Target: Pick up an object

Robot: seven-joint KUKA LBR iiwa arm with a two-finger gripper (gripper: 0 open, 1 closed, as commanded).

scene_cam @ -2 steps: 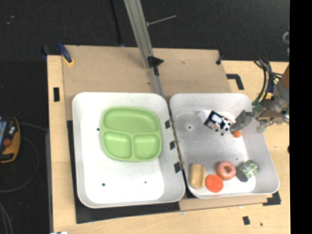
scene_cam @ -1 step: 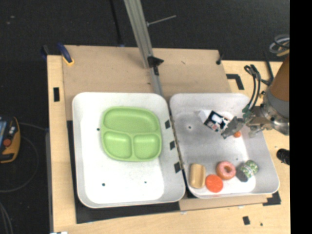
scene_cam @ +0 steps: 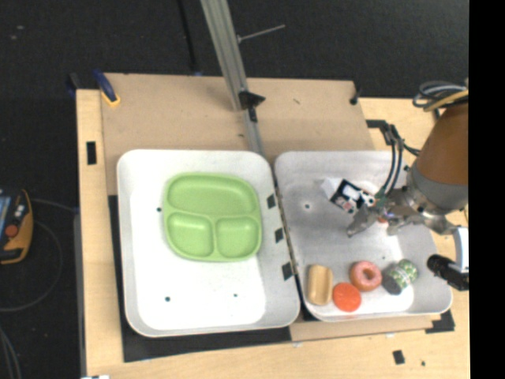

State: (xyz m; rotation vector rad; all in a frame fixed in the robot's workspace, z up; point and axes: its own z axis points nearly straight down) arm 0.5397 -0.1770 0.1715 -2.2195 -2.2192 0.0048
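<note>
- Tan roll (scene_cam: 318, 284) — front-left of the right bin (scene_cam: 316, 172).
- Pink donut (scene_cam: 365, 275), orange ball (scene_cam: 346, 297) and green-grey lump (scene_cam: 401, 275) beside it.
- White-and-black box (scene_cam: 343, 193) farther back.

White bins: two, left (scene_cam: 142, 306) and right (scene_cam: 304, 180)
Green divided plate (scene_cam: 211, 216): one
Pink doughnut (scene_cam: 365, 275): one
Orange ball (scene_cam: 346, 297): one
Tan roll (scene_cam: 318, 284): one
Green-and-white item (scene_cam: 402, 275): one
White-and-black item (scene_cam: 345, 193): one
</note>
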